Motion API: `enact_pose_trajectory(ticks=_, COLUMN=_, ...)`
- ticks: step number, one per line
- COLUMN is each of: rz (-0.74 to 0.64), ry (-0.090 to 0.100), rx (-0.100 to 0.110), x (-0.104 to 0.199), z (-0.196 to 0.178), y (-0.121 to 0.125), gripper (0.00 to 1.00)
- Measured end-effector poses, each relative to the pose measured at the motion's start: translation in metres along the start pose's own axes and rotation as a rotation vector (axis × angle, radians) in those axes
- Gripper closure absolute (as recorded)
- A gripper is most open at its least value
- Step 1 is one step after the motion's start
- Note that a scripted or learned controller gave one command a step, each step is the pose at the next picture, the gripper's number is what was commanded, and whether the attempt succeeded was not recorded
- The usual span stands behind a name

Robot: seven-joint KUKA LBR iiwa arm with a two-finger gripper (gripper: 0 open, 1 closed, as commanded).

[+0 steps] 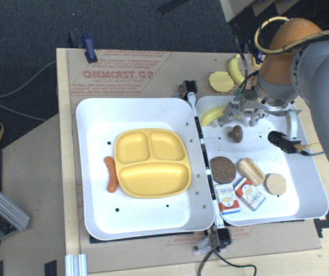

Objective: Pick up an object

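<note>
- Starting at the near edge of the right bin [302, 209], two small cartons [240, 195] lie side by side, close to the bin's near left corner, touching each other.
- Just behind them, a dark round patty [223, 169], a bread roll [250, 171] and a pale round biscuit [275, 184] sit in a loose row, near each other.
- In the left bin [95, 131], a yellow divided plate [151, 162] lies in the middle, with a sausage [111, 173] just beside its left rim.
- Farther back in the right bin, a small brown object [235, 133] stands alone on bare floor. A yellow banana piece [211, 116] lies at the far left corner.
- The gripper [242, 112] hangs over the far part of the right bin, just behind the brown object. I cannot tell if it is released or clenched, and nothing is seen in it.
- I judge the brown object is the nearest target. To do the grasp well, the arm should center above it and go down straight, keeping away from the banana piece and the bin wall.
- The object looks small and rounded, so it may roll away if the contact is off-center.
</note>
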State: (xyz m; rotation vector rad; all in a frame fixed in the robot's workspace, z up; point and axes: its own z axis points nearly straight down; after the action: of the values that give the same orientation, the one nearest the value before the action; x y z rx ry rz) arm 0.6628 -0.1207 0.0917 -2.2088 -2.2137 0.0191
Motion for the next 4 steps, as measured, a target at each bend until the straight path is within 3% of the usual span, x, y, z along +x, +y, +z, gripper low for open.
enact_pose_trajectory(ticks=1, rz=0.003, ry=0.000, rx=-0.014, x=0.012, z=0.008, y=-0.037, gripper=0.00)
enact_pose_trajectory(ticks=2, rz=-0.006, ry=0.002, rx=0.015, x=0.006, z=0.009, y=-0.001, gripper=0.00)
enact_pose_trajectory(ticks=3, rz=0.004, ry=-0.001, rx=-0.015, x=-0.005, z=0.007, y=-0.026, gripper=0.00)
enact_pose_trajectory(ticks=4, rz=0.003, ry=-0.001, rx=-0.020, x=-0.004, z=-0.003, y=-0.024, gripper=1.00)
